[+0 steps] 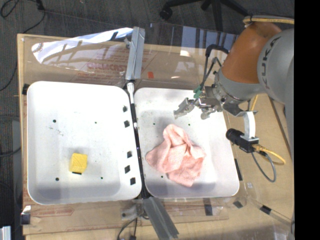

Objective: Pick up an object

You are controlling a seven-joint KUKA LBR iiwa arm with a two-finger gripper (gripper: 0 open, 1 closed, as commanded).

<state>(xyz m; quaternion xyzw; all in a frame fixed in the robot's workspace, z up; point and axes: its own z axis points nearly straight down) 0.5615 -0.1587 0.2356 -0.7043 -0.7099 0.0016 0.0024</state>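
A crumpled pink cloth [176, 155] lies in the right bin [150, 109], towards its front middle. A small yellow block [78, 163] sits in the left bin [45, 99], near its front. My gripper [195, 110] hangs over the back part of the right bin, above and slightly right of the cloth. Its two fingers are spread apart and nothing is between them.
A metal divider runs between the two bins. A clear plastic panel stands behind the bins. The wooden bench edge frames both bins, and a chair base is on the floor at the back.
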